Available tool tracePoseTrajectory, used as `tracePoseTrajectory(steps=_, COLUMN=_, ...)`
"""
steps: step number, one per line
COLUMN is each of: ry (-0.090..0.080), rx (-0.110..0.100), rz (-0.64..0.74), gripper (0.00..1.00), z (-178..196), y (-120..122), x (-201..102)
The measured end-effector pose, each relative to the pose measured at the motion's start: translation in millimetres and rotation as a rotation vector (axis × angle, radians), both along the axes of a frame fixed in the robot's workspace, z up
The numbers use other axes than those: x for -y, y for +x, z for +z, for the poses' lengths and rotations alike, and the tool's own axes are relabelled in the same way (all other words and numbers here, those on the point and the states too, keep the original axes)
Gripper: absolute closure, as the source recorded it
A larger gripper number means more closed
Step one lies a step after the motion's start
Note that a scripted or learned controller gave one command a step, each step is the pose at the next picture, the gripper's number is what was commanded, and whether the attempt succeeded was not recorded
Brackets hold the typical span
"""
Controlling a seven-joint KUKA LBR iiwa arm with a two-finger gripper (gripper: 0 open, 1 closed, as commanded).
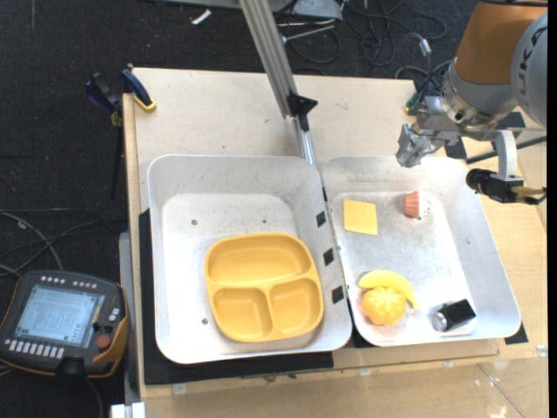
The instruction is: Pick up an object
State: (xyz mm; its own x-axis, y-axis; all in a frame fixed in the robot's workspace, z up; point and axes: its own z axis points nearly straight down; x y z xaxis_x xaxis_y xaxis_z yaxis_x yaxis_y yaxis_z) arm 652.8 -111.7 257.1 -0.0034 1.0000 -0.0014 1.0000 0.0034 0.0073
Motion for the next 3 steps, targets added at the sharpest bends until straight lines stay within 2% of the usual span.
tracePoseTrajectory(steps=1, ry=0.003, rx=-0.008, rz=0.005, gripper=1.00, z=-3, y=-18, x=-60)
tracePoseTrajectory(steps=3, ry=0.003, rx=-0.009, rz=0.005, gripper=1.00, z=-2, y=-38, x=-176)
